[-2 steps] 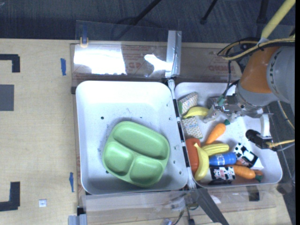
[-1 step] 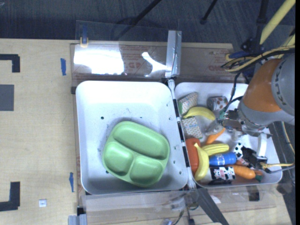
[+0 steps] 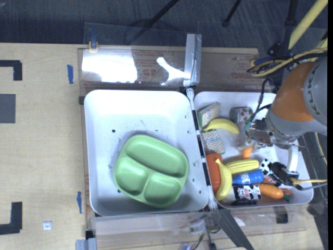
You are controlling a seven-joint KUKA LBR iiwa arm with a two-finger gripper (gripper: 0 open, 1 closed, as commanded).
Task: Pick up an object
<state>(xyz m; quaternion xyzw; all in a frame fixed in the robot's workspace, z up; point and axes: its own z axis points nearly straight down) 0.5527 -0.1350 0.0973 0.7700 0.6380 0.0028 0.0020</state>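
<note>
Open floor was left in the upper part of the left bin (image 3: 104, 108), above the green tray (image 3: 151, 170) that took up its lower middle. The right bin (image 3: 307, 194) was crowded: bananas (image 3: 221, 124), a corn cob (image 3: 243, 165), a carrot (image 3: 270, 191) and small packets were packed closely, and its right side was blocked by the arm (image 3: 296, 108).

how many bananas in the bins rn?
2, both in the right bin: one banana near its back-left, another banana upright along its front-left. More may be hidden under the arm.
</note>
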